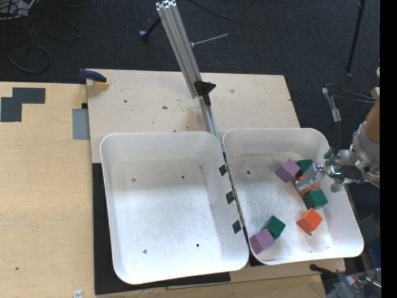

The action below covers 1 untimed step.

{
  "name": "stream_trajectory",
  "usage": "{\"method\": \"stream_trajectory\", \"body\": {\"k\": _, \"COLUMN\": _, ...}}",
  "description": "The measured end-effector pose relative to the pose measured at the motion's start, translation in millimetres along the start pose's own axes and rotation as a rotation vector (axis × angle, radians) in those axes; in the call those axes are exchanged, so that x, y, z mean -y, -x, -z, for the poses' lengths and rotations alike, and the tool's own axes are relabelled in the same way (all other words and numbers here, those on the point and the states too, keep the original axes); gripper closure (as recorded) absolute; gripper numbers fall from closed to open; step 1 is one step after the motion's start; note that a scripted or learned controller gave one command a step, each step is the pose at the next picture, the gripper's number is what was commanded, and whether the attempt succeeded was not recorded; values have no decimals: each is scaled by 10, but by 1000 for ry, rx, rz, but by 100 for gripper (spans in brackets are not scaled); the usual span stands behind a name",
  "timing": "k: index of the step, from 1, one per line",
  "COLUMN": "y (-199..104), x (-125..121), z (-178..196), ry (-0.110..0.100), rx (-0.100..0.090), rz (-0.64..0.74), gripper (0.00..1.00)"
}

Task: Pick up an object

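Even, soft overhead light; a slightly grainy picture.

The two white bins (167, 143) are the brightest things here, close to washed out along their rims, while the dark floor (267, 23) above the bench swallows nearly all detail. Shadows are faint and short: a grey wash along the inner walls of the bins, small dark patches under the blocks (309, 220). No hard glare. Edges look a little soft, and small details are fuzzy.

From my feed I can read no text, label, brand or number on anything here.
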<state>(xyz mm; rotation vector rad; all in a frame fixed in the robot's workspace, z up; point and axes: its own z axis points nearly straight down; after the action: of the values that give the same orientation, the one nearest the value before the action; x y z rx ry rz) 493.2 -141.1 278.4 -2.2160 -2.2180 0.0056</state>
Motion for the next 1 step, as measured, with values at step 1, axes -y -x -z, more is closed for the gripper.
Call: {"method": "stream_trajectory", "body": {"k": 1, "y": 9, "x": -4, "z": 22, "ry": 5, "rx": 1, "rz": -4, "gripper": 0}}
